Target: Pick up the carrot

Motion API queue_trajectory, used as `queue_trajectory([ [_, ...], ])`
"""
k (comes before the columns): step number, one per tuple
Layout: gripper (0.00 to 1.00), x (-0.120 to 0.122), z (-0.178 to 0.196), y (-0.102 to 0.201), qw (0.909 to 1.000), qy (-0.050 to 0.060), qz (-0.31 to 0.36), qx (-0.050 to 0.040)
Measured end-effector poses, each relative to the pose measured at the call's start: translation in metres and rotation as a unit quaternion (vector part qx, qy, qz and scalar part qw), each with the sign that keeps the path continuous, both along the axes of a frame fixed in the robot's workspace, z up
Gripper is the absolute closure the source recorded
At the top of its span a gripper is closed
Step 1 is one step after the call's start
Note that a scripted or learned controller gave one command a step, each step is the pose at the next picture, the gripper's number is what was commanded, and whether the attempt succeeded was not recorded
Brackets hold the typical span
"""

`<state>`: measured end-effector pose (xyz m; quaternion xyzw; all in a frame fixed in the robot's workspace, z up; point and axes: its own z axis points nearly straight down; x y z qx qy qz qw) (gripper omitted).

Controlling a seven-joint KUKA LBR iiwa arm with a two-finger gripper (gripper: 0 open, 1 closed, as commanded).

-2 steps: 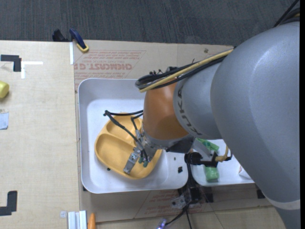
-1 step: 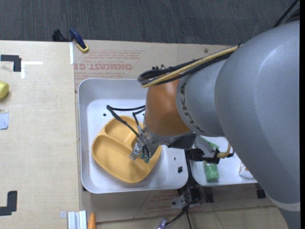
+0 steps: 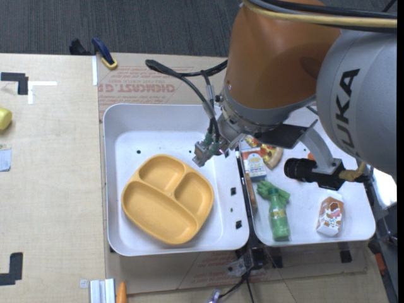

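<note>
The jaws hang low over the shallow white left bin, near its right wall and just past the far rim of the yellow three-compartment plastic plate. Whether they stand wide or narrow cannot be told, and nothing shows between them. Just beside, across the wall in the white right bin, lie a small printed carton, a green plastic bottle and a white-and-brown packet. A slender orange piece, possibly the carrot, lies on the tabletop at the lower edge, well apart from the jaws.
</note>
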<state>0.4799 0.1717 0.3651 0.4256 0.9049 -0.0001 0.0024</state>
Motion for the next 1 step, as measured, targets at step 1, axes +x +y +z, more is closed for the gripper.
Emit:
queue_trajectory([
  [1,0.0,-0.0001,-0.0002,0.0001,1.0,0.0,0.0,0.0],
])
